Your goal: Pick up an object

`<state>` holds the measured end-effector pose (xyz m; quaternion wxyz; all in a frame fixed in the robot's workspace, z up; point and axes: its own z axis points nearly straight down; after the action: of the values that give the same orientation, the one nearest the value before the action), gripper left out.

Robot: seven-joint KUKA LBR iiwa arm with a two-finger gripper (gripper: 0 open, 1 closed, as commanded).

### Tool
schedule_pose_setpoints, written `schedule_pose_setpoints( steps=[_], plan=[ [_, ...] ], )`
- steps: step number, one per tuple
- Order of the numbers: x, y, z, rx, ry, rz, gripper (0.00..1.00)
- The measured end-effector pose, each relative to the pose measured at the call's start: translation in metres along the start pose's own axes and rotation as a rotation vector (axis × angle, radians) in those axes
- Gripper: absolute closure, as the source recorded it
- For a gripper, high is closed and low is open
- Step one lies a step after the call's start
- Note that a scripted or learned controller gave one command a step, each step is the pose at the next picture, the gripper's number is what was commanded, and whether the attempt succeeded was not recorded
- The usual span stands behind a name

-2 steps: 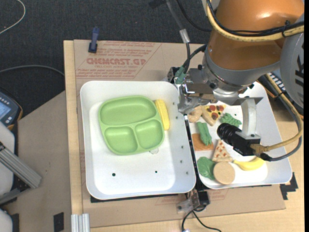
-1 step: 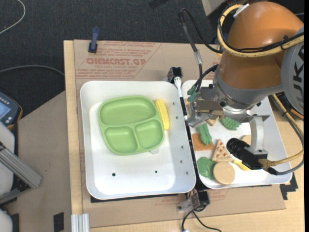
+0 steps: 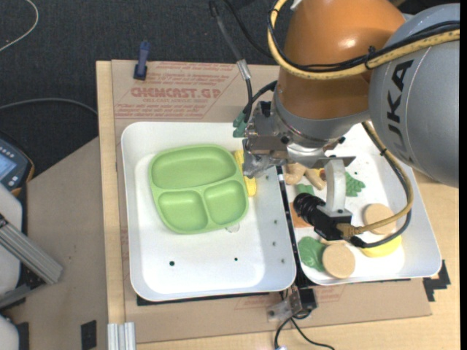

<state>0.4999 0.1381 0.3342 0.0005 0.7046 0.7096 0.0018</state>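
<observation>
at the right edge of the left white bin (image 3: 211,268), a small yellow piece (image 3: 250,187), partly hidden and too covered to name, lies touching the right rim of a light green plastic plate with three compartments (image 3: 197,187). the plate lies flat in the upper half of that bin, its large compartment toward the far side. the gripper (image 3: 259,159) hangs just above the yellow piece, over the seam where the two bins meet; whether it is spread or pressed together cannot be told from this angle, and nothing is seen held in it. the grey arm (image 3: 416,86) comes in from the right and bends steeply down, so its orange band (image 3: 332,31) bulges toward the camera and covers the far part of the right white bin (image 3: 419,257). in that bin, two round tan discs (image 3: 338,260) lie near the front, a flat yellow piece (image 3: 383,248) between them, a dark green leafy piece (image 3: 310,248) touching the nearer disc. pale tan lumpy pieces (image 3: 300,172) sit just beside the gripper. both bins rest on a brown cardboard sheet (image 3: 182,90) printed with red lettering.
</observation>
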Motion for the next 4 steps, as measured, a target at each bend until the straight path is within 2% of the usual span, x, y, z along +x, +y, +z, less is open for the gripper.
schedule_pose_setpoints(
  steps=[1,2,3,4],
  plan=[
    [-0.038,0.09,0.154,0.012,-0.006,0.013,1.0],
    [0.057,0.051,0.077,-0.002,0.003,-0.003,1.0],
    [0.022,0.083,0.21,0.001,-0.003,0.009,1.0],
    [0.035,0.083,-0.039,-0.017,0.005,0.004,1.0]
  ],
)
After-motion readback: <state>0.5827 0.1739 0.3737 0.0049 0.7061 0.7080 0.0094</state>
